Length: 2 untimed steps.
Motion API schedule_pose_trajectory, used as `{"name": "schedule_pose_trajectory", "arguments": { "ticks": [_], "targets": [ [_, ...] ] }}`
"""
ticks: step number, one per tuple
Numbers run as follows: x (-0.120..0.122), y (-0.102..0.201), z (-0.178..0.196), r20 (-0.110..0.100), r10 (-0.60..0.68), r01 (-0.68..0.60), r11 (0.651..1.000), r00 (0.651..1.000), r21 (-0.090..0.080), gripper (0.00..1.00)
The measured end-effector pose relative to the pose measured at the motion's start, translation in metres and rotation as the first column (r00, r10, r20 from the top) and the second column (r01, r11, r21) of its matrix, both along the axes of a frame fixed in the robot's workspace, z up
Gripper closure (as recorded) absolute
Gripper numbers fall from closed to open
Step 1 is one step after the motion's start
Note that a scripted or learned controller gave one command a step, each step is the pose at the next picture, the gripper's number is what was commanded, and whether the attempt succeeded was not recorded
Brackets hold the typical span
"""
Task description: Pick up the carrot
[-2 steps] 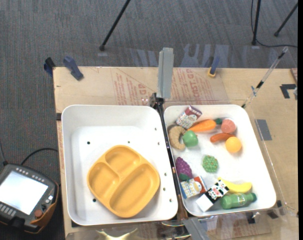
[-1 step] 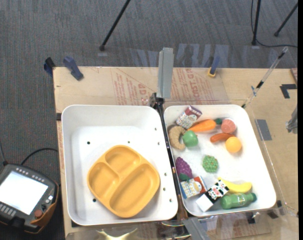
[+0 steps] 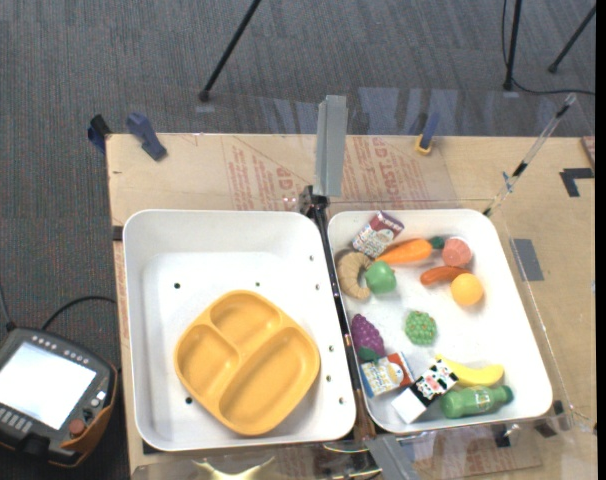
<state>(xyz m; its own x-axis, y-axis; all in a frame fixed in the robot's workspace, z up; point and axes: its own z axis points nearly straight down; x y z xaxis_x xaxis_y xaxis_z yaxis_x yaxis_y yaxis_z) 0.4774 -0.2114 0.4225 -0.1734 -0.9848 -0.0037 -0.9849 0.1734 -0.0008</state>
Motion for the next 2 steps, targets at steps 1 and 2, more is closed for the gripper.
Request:
{"name": "schedule_pose_trajectory", "arguments": {
  "ticks": [1, 2],
  "targets": [
    [0.001, -0.001, 0.009, 0.000, -0.008, 0.008, 1.000, 1.000, 0.005, 1.00],
    [0.000, 0.002, -0.064, -0.003, 0.475, -0.475, 0.880, 0.880, 0.005, 1.00]
  ]
}}
